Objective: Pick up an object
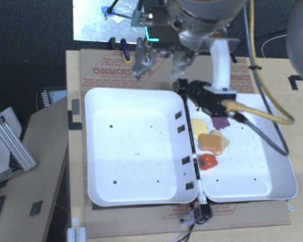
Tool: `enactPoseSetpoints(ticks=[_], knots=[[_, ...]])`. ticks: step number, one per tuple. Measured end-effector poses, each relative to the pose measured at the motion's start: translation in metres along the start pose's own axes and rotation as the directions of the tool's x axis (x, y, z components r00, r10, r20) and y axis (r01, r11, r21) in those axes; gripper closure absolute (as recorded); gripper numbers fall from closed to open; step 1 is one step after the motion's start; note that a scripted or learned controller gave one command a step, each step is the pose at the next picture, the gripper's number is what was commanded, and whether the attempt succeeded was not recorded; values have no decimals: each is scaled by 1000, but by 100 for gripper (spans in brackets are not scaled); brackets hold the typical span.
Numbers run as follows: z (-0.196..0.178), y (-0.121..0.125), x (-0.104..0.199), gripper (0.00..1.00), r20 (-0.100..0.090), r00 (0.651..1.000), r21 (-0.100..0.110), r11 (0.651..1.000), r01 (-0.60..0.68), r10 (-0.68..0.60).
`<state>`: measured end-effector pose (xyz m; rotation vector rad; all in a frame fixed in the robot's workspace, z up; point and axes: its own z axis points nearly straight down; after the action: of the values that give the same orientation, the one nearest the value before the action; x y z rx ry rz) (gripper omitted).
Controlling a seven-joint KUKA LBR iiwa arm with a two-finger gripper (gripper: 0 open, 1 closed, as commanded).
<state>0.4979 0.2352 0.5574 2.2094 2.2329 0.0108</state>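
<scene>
**Gripper raised behind the bins, objects lie forward and right**

Camera view: we see the gripper (159, 64) raised above the far rim of the left bin (131, 145), fingers spread apart, holding nothing. The objects cluster in the right bin (257, 178) beside the divider: orange piece (210, 142), red piece (207, 161), purple piece (221, 121). We judge the orange piece nearest, lying toward the camera and rightward.

Robotics lab: cabled arm (212, 4), test bins (131, 145)
</scene>
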Motion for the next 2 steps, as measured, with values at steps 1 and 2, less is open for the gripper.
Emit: enactPoseSetpoints(ticks=[1, 2], knots=[[-12, 0, 1, 100, -2, 1000, -3, 1000, 3, -3], [-11, 0, 0, 0, -2, 1000, -2, 1000, 3, -3]])
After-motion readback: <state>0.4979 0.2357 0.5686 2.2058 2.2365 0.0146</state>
